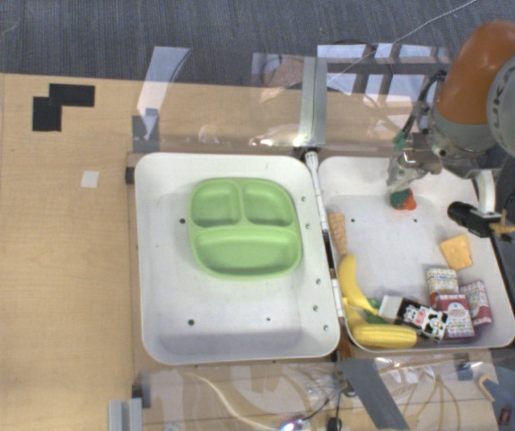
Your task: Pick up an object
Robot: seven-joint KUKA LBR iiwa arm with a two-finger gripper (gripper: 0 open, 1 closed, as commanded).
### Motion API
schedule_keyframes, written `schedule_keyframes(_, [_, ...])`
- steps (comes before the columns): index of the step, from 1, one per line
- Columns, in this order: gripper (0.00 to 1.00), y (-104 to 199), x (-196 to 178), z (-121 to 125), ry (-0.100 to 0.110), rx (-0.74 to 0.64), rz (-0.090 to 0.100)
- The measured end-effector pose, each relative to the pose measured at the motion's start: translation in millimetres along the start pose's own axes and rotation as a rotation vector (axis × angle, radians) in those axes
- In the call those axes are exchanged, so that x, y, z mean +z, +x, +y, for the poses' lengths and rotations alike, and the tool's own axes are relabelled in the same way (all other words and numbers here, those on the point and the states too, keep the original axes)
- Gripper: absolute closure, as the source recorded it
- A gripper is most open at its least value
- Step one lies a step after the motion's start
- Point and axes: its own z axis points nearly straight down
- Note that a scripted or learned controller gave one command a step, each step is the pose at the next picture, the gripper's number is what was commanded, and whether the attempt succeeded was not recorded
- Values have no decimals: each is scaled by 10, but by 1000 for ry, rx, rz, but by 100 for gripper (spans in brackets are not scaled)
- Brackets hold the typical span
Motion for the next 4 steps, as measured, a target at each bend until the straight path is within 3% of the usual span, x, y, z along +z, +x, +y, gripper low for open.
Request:
schedule_keyframes(1, [0,2,1,0,0,-1,0])
schedule_keyframes(2, [0,-700,657,-353,-4,-151,-2])
schedule_keyframes(3, [0,-607,673,-23,-5,-72,-1])
schedule_keyframes(4, [100,-591,566,-10,-6,-79,-2])
